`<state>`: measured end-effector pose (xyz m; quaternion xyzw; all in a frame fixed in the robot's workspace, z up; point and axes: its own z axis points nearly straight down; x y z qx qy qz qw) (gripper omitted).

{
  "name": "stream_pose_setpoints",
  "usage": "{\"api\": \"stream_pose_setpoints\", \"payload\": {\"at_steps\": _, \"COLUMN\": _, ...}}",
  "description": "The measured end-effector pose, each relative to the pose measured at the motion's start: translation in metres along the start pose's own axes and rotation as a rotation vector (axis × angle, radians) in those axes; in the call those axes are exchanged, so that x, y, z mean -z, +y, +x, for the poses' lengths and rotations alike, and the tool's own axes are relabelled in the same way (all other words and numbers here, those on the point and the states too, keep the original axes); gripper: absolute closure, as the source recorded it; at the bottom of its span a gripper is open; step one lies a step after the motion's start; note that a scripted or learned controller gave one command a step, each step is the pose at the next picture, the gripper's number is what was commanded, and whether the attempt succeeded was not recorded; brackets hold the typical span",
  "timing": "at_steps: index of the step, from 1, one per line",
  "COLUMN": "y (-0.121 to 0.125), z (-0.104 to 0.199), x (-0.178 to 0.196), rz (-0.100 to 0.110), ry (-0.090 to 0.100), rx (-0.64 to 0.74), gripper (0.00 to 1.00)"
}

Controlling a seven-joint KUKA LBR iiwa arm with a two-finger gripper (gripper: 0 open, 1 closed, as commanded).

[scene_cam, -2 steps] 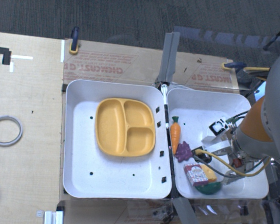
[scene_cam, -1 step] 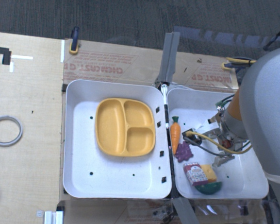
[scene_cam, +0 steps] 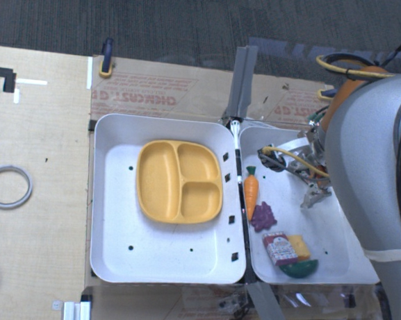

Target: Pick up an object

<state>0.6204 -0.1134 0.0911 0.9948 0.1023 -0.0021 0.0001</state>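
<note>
A slip or a missed grasp is judged likely: the carrot (scene_cam: 250, 193), the purple grapes (scene_cam: 263, 216) and the red packet (scene_cam: 281, 248) are crowded against the right bin (scene_cam: 341, 231) at its 9 o'clock wall, where contact with the divider could deflect a descent. The hand (scene_cam: 314, 194) is seen above the bin's 1 o'clock area, apart from every object. Nothing is seen held; how far it is spread cannot be told.
</note>
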Motion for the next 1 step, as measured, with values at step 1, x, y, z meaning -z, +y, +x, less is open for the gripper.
{"api": "stream_pose_setpoints", "payload": {"at_steps": 1, "y": 0.0963, "z": -0.0368, "x": 0.1005, "rz": 0.000, "ry": 0.001, "rx": 0.156, "gripper": 0.00}}
